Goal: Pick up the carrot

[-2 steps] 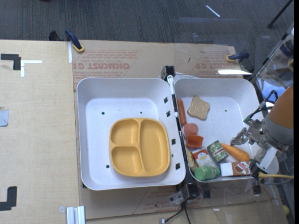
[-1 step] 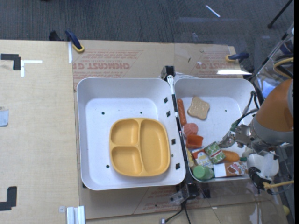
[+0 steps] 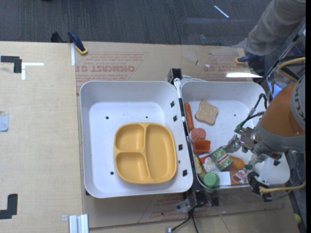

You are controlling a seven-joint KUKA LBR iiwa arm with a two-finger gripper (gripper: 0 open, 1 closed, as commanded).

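Along the near edge I see pale wooden bench (image 3: 34,144) with brown cardboard (image 3: 121,64) under both bins, and dark carpet (image 3: 146,8) beyond. My left bin (image 3: 92,130) holds a yellow divided plate (image 3: 145,153); the right bin (image 3: 228,93) holds toast (image 3: 207,112), a green-lidded jar (image 3: 210,179), and packets. From here the carrot (image 3: 188,116) lies along that bin's left wall, well apart from the hand (image 3: 236,143), whose grip I cannot tell.
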